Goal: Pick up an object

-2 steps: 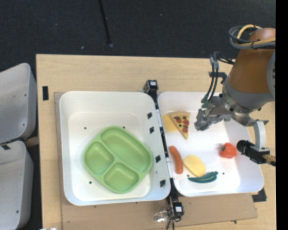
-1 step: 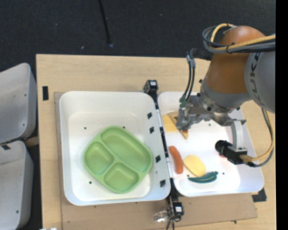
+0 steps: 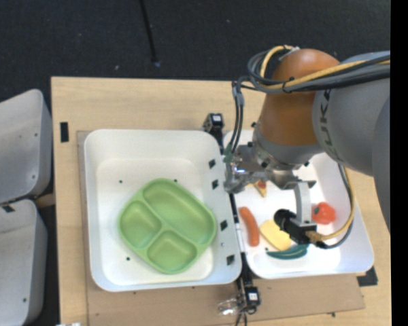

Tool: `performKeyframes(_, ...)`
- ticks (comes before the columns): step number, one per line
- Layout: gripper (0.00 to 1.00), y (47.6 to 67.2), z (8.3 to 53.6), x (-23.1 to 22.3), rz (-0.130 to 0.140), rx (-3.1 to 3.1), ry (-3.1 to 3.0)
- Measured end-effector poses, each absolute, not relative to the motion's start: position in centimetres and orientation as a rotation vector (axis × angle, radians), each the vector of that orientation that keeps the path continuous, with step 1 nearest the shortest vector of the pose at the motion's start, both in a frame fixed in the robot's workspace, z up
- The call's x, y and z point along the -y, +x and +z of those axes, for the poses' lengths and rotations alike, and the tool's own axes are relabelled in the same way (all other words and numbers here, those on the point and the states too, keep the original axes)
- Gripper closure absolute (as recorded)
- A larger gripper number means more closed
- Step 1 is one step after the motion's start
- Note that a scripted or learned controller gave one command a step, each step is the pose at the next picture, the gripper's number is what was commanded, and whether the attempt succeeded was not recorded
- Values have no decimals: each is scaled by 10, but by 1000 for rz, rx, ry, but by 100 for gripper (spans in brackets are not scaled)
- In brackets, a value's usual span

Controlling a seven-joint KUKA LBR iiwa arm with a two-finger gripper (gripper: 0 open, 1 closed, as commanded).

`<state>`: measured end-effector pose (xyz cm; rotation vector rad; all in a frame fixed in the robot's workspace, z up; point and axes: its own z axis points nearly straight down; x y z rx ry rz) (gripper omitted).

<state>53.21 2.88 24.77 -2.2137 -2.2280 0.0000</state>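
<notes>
Down in the right bin [image 3: 348,251], toward its near half, lie the loose things: an orange carrot [image 3: 249,225] along the bin's left wall, a yellow block [image 3: 275,236] nearer the bin's middle, a green piece [image 3: 290,252] toward its near rim, and a red ball [image 3: 324,213] toward its right side. A small orange bit [image 3: 261,189] sits in the bin's left half. The gripper [image 3: 245,175] hangs over the bin's left wall; whether it grasps anything cannot be told. Left of this bin stands the left bin [image 3: 90,182], holding a green divided plate [image 3: 166,225].
</notes>
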Motion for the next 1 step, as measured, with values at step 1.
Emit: performKeyframes(1, 100, 520, 244, -77, 0, 2228, -2213)
